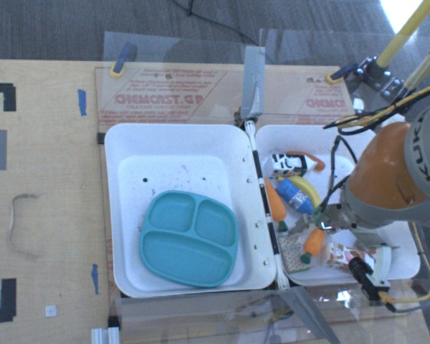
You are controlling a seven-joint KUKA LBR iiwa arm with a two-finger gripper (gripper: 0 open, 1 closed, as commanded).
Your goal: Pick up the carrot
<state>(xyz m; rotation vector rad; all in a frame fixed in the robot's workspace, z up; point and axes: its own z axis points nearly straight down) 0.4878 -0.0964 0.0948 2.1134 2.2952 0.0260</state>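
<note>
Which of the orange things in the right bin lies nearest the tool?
The small carrot beside the tool, by the bin's front; the longer orange piece lies along the left wall.

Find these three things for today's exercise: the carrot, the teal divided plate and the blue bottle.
carrot (314, 241): camera view, right bin, point on the middle of its orange body.
teal divided plate (190, 239): camera view, left bin, point on the ridge between its compartments.
blue bottle (296, 195): camera view, right bin, point on its blue side.
</note>
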